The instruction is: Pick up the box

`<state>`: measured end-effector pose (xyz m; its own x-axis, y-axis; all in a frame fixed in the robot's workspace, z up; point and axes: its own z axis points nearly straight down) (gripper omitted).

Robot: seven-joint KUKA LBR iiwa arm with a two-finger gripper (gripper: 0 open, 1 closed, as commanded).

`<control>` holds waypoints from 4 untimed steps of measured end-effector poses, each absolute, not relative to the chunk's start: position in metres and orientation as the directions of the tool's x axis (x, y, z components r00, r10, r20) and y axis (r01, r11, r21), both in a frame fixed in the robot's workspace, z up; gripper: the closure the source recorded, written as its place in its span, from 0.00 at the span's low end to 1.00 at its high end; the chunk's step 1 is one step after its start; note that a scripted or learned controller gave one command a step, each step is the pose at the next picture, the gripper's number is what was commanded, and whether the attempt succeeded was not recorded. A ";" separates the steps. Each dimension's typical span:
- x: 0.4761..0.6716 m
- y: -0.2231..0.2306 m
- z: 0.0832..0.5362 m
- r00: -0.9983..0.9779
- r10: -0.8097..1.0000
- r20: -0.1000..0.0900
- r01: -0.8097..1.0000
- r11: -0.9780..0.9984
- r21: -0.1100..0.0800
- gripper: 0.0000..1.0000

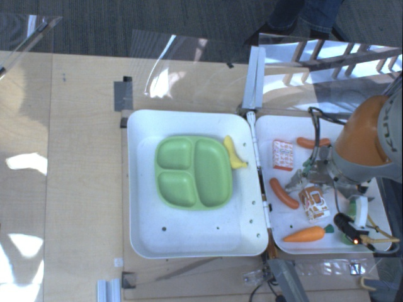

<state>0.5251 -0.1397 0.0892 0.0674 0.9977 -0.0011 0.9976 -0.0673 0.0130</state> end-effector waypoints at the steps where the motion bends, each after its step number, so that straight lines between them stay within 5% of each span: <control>1: 0.494 -0.096 0.092 0.047 0.999 -0.010 0.999 -0.046 0.027 0.00; 2: 0.493 -0.100 0.091 0.049 0.999 -0.005 0.999 -0.049 0.023 0.00; 3: 0.489 -0.191 0.242 0.114 0.993 -0.003 0.993 -0.114 0.009 0.00; 4: 0.510 -0.117 0.102 0.267 0.964 0.001 0.964 -0.267 0.001 0.00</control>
